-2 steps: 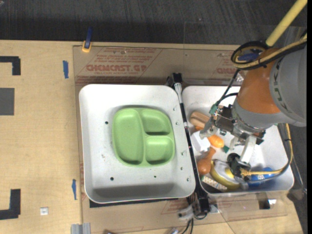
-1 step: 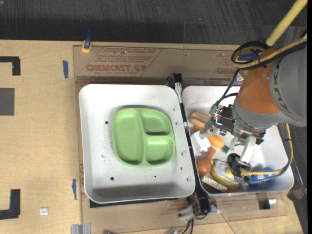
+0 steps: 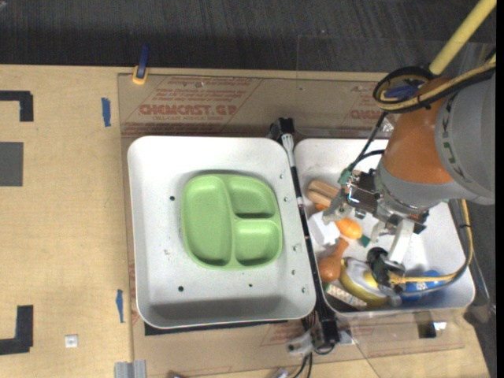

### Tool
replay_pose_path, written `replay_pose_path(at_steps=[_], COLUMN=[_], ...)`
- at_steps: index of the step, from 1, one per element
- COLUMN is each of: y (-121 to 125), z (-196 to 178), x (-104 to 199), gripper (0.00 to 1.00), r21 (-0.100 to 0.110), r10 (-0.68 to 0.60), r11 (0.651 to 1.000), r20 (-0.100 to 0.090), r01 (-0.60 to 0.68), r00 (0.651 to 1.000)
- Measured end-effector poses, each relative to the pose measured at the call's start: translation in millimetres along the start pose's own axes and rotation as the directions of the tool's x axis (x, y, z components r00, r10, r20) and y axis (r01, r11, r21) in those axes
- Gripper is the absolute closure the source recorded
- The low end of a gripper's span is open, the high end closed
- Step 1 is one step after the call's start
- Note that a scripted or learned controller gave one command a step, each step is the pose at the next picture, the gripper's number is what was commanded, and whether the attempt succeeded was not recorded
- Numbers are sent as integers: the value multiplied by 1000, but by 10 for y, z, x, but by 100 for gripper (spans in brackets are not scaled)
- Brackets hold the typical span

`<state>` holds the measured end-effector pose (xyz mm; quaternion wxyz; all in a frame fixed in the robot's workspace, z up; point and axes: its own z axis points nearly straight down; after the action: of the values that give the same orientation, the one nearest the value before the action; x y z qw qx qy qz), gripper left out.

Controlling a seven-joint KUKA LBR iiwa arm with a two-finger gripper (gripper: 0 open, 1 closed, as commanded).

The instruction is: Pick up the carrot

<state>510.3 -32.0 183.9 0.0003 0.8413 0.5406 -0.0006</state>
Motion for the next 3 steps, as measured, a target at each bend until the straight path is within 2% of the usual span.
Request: replay_pose_path(at_steps=[1,2,3], y=[483,355,568], z=[729,953,-19], x=[-943,-604,196], gripper=[0,0,0], r21=[10,-4,3], r10=[126,434,728], r11=[992,901,686], r20=[3,-1,-2], r01=[-126,-434,-728], r00=[992,901,686])
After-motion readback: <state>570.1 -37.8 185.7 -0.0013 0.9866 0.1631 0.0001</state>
